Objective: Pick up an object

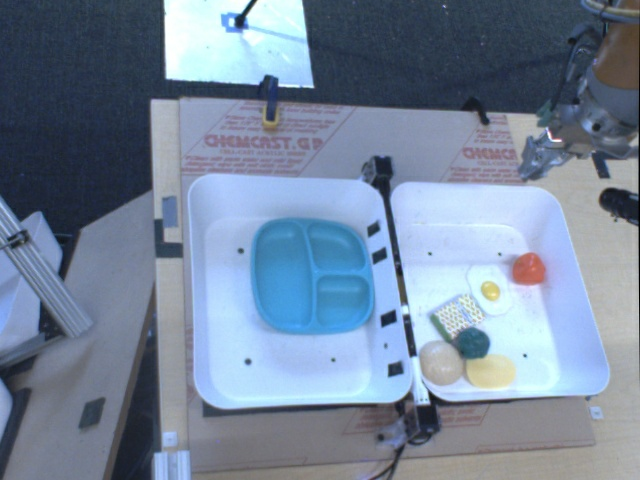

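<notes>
Objects huddle in the right bin's (560, 218) near corner: fried egg (489, 290), red piece (528, 268), green ball (472, 343). Gripper (540, 153) hovers beyond the far edge; I cannot tell its state. Crowding risks a glancing miss. Cardboard covers the bench (330, 133); dark carpet lies beyond.

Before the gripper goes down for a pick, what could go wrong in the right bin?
The beige ball, teal ball, yellow piece and patterned block crowd together, so the fingers may nudge neighbours or grab two. The fried egg toy lies flat, likely hard to pinch. The gripper hangs outside the right bin.
</notes>
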